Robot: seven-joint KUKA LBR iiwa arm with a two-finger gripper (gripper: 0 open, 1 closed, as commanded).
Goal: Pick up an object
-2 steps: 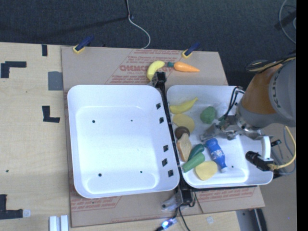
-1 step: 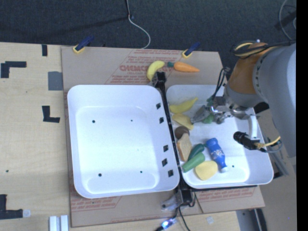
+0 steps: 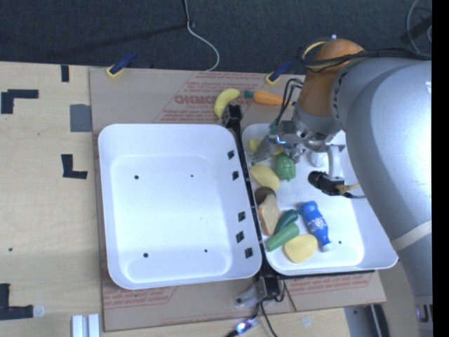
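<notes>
Because the tool hangs low over the far corner of the right-hand shallow white plastic bin, I cannot tell whether it is open or closed, and a descent here could clip the near bin wall or nudge the knobbly green toy vegetable just below it into the pale yellow lemon-shaped toy. Freer room lies toward the blue plastic bottle, well clear of the tool
</notes>
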